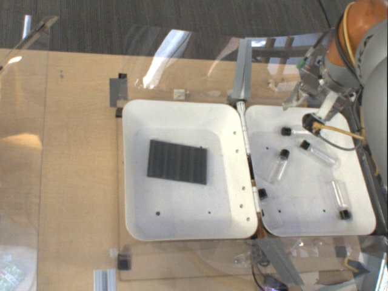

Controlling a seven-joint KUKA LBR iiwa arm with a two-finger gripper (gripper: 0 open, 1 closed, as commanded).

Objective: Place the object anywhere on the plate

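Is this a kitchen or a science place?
Probably a robot lab, not a kitchen. A robot arm hangs over two white bins. The right bin holds little clear vials, and the left one holds a dark ribbed plate.

Two white bins (136, 223) side by side on a wooden bench (60, 180).

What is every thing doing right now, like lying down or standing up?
Plate: dark, ribbed, lying flat in the left bin.
Vials: four, clear with black caps, lying on their sides in the right bin, at.
Gripper: above the right bin's far edge, nothing seen in it.
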